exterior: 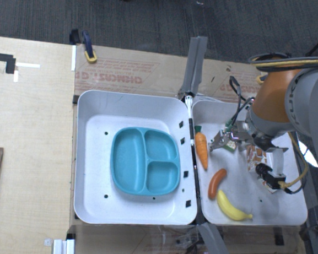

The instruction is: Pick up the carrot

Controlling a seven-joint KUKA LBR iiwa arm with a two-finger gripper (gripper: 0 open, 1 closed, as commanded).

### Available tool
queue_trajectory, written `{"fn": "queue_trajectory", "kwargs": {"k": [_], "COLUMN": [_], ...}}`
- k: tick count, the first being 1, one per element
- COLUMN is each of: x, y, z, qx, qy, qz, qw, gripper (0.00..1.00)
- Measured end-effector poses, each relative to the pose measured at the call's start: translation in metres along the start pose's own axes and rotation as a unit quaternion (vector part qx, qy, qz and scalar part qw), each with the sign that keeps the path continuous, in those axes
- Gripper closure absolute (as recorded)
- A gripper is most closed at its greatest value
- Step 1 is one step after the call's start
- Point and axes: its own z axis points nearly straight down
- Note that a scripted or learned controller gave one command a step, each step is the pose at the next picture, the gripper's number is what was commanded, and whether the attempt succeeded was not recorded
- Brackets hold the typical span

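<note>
The orange carrot (202, 149) lies in the right bin (284, 217), close to its left wall, with its green-tipped end pointing to the back. My gripper (223, 140) hangs over the same bin just right of the carrot's upper half, with a small gap between them. Nothing is visibly held in it. The grey arm with its orange band (272, 97) reaches in from the right.
A red-brown sausage (216, 183) and a yellow banana (232, 207) lie in front of the carrot. A printed packet (254, 155) sits under the wrist. The left bin (89, 162) holds a blue divided plate (145, 161). Cables trail near the arm.
</note>
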Motion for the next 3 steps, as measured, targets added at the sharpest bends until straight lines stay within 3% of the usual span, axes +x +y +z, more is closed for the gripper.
{"fn": "queue_trajectory", "kwargs": {"k": [1,2,3], "x": [-0.005,-0.027,0.008], "y": [0.003,0.007,-0.009], "z": [0.0,0.0,0.0], "qx": [0.001,0.001,0.002], "qy": [-0.001,0.0,0.0], "qz": [0.343,0.425,0.296], "qw": [0.9393,0.9053,0.9551], "gripper": [0.0,0.0,0.0]}}
